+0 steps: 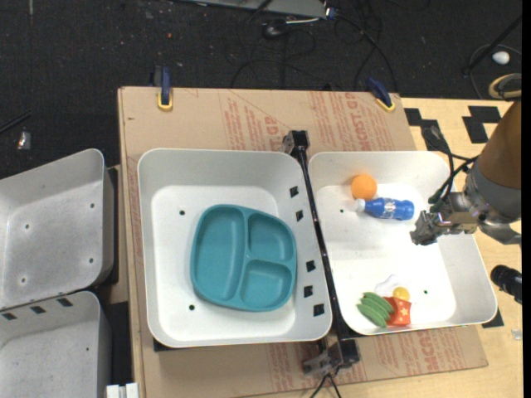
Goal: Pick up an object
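Camera view, gripper (425, 228) over right bin (465, 305), near blue bottle (388, 209)

Even bright overhead light, mild glare on white bins (166, 181), soft short shadows, slightly grainy, sharp focus

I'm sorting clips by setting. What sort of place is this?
Probably a robotics lab: a robot arm over two white bins, a cardboard sheet clamped to the bench, and loose cables on the dark floor.
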You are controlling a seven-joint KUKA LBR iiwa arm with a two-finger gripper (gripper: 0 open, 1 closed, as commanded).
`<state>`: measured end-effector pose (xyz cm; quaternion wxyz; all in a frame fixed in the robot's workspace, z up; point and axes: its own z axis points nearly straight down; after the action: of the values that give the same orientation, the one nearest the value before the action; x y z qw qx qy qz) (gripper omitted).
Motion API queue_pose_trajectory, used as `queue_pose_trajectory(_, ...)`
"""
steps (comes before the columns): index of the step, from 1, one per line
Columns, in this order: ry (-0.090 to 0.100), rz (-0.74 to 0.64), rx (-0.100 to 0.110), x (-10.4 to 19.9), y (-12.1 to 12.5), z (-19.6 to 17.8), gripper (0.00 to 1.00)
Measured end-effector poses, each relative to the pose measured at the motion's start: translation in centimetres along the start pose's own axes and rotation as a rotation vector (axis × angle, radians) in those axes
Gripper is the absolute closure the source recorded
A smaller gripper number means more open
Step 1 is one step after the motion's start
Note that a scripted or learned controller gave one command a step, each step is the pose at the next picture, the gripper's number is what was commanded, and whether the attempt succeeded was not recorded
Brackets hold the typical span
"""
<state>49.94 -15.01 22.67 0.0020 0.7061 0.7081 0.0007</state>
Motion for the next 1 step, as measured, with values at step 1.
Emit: queue_pose_trajectory(1, 0.003, -0.004, 0.003, 5.80, -0.25, -1.02, 1.00)
